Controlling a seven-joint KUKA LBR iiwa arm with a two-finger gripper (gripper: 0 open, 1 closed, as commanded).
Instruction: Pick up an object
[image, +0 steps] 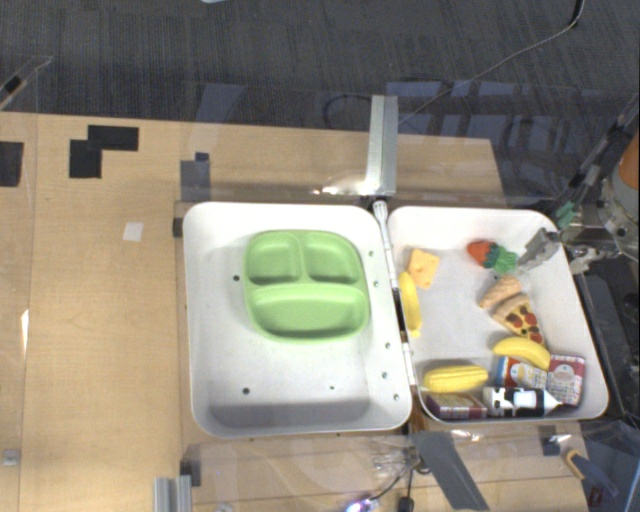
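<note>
The right bin (470, 232) holds several toy foods. Among them are a red strawberry with a green top (490, 254), a yellow cheese wedge (424, 267), a pizza slice (510, 305) and a yellow banana (522, 351). A corn cob (455, 379) and a dark bottle (522, 402) lie along the front wall. My gripper (541, 247) reaches in from the right edge. It hangs over the bin's back right part, just right of the strawberry, and I see nothing held in it.
The left bin (215, 330) holds a green divided plate (305, 283). A long yellow piece (410, 302) lies by the wall between the bins. A red packet (566, 376) sits in the right bin's front right corner. A metal post (383, 145) stands behind the bins.
</note>
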